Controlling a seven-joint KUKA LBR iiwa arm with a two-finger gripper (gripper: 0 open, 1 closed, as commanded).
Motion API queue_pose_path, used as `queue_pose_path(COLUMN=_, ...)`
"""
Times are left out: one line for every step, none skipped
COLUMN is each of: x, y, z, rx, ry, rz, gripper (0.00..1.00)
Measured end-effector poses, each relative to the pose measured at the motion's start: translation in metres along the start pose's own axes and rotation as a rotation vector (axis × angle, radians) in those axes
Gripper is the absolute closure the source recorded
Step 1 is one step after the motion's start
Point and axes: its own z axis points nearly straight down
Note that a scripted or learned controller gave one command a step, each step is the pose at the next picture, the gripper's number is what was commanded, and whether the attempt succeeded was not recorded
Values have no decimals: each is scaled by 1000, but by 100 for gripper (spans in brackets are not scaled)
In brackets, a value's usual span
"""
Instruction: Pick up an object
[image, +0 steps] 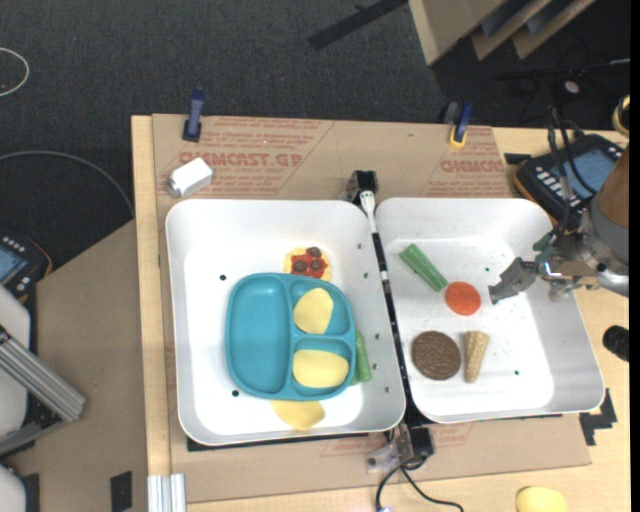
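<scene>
Target looks like the orange disc (462, 298), lying flat mid right bin (570, 390), nothing gripping it. Green stick (423, 268) sits just up-left of it, brown round cookie (437, 354) and a tan cone (475, 355) nearer the cam, side by side. Claw (508, 283) is right there, just beside the disc on its right, low over the bin floor w/ nothing between the tips; can't tell if it's spread or pressed together from this angle, too dark and small. Step in hand, I'd say: approach, grasp not yet made. Next move prob needs the claw shifted a bit toward the disc, centred over it, then down and closing on a thin flat thing, so easy to skid off. Left bin (190, 330) holds a blue divided tray (262, 335) w/ yellow pieces, well apart, not in play. Both bins on the counter (250, 160).
</scene>
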Motion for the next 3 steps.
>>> queue_pose_path(x=-16, y=2, z=162, rx=5, ry=1, rz=3, gripper=0)
queue_pose_path(x=-15, y=4, z=144, rx=-4, ry=-2, rz=2, gripper=100)
queue_pose_path(x=-16, y=4, z=134, rx=-7, ry=-4, rz=3, gripper=100)
